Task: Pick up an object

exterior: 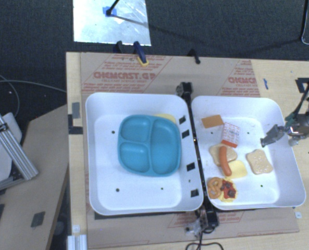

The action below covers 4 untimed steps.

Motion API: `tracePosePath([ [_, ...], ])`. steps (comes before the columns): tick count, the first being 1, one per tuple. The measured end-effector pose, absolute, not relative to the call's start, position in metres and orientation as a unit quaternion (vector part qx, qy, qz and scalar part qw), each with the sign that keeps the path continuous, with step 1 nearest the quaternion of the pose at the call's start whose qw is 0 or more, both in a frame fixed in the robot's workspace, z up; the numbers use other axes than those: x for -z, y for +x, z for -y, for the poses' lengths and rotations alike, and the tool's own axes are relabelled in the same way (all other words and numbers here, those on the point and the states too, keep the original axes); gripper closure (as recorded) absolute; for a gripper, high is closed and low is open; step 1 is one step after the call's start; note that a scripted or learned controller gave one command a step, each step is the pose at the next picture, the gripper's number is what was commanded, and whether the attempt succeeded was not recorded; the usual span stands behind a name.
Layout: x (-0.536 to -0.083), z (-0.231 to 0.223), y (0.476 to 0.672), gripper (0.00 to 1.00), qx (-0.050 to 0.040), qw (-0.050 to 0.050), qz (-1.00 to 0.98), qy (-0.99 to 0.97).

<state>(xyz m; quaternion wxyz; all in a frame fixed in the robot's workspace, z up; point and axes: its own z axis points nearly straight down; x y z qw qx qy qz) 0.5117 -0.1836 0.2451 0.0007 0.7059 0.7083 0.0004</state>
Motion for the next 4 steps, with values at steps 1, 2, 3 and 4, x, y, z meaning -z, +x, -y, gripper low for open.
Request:
tracePosePath([
  [1,-0.181,0.112,0.535,0.00,-0.0004,-0.003,-0.711,0.703],
  [2,-0.081,0.094,0.564,0.00,-0.0010,0.002,-0.709,0.705],
  [3,-0.095,0.095,0.564,1.00,-0.0011,0.001,-0.708,0.706],
  [4,-0.191,0.039,0.643,1.00,-0.0064,0.005,-0.711,0.703],
])
